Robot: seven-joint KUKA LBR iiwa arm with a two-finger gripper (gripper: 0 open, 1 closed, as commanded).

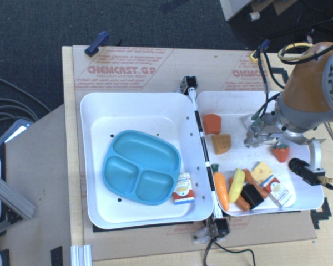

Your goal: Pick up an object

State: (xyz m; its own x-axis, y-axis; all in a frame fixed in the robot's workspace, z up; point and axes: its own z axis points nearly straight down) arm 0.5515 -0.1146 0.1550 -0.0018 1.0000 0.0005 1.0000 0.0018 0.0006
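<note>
The gripper (259, 136) hangs over the right bin (238, 101), its state unclear. Toys crowd together there, so a descent might nudge the strawberry (281, 152) aside.

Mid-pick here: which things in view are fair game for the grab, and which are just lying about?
Job:
gripper
orange block
bread piece
strawberry
carrot
banana
cheese
carton

Lying about:
blue plate
bins
black clip
</note>
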